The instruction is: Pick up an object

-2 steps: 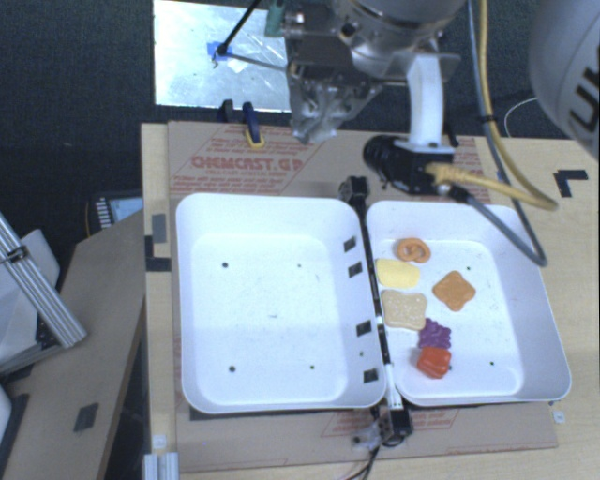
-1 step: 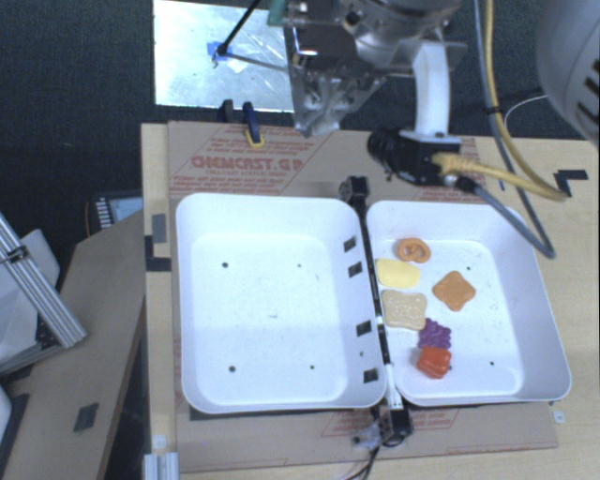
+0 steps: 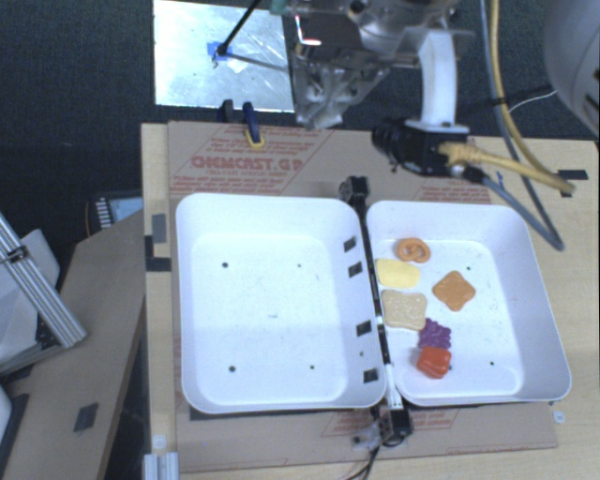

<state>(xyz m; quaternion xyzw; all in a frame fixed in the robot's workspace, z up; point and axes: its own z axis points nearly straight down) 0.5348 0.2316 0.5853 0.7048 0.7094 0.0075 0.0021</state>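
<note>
Orange waffle-like piece (image 3: 454, 290) (flat, squarish), right bin (image 3: 525, 281), near pretzel (image 3: 412, 249)

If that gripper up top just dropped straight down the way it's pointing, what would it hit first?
Probably the brown board behind the bins, not the toys. The gripper hangs at the far edge of the bench, beyond the left bin. Depth is hard to judge from this slanted view.

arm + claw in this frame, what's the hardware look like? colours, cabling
At the top edge sits blurred silver-grey metal arm hardware with a small red mark. Below it hangs the pale grey metallic claw, its detail too blurred to read. A white curved link ends in a black fitting, from which a yellow cable runs right.
</note>
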